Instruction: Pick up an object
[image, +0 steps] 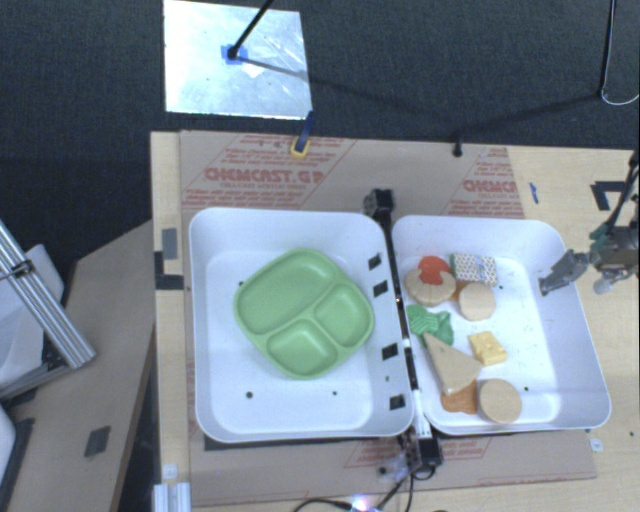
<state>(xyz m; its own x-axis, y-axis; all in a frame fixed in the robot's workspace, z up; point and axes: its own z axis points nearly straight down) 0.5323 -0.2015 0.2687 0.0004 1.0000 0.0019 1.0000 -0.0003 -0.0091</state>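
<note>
The right bin (548, 350) holds several toy foods. A red tomato piece (432, 266) lies on a round cookie (428, 290), next to a speckled block (474, 267). A tan disc (476, 301), a green leafy piece (430, 322) and a yellow cheese cube (487, 347) lie below them. Nearer the front are a beige wedge (452, 365), an orange piece (459, 401) and a second tan disc (499, 400). My gripper (580, 279) hangs over the bin's right rim, right of all the foods. It is open, with nothing between its fingers.
The left bin (220, 300) holds a green divided plate (303, 312). A black hinge strip (395, 320) runs between the bins. A foil sheet (240, 60) lies behind the bench. Bare bin floor lies between the foods and my gripper.
</note>
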